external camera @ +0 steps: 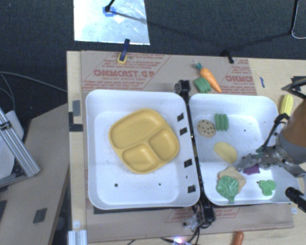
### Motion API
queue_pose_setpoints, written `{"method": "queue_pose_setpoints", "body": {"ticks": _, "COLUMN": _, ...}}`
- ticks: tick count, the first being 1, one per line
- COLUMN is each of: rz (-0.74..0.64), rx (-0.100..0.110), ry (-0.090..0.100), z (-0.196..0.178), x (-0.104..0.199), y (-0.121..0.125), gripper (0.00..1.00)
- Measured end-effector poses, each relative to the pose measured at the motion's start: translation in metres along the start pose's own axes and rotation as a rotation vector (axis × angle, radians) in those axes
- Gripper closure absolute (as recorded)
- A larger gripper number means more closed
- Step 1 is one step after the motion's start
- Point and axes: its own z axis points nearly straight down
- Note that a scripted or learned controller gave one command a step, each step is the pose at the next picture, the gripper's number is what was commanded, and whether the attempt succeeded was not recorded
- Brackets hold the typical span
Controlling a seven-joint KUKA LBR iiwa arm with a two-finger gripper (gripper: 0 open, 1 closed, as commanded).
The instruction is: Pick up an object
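Approach step: claw [247,163] low over purple toy [252,170] at frame's lower right (grip state indeterminable); needs closing squarely.

I had one fixed camera above the bench [158,65], looking down at a slant on both white bins [99,137], from well back, arm [301,131] entering at right.

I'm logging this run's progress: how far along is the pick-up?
Done: the arm has reached into the right bin, and its claw is low among the toy foods. In hand: nothing visibly; the claw sits by a purple piece and a yellow piece, and its grip cannot be made out. Left: closing on an item and lifting it. The cookie and the yellow tray in the left bin lie untouched.
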Motion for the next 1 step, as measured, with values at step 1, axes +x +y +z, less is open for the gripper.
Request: {"method": "queue_pose_setpoints", "body": {"ticks": 1, "rz": -0.008, "rx": -0.01, "ry": -0.001, "z": -0.0354, "x": 0.0435, "y": -0.0091, "gripper": 0.0}}
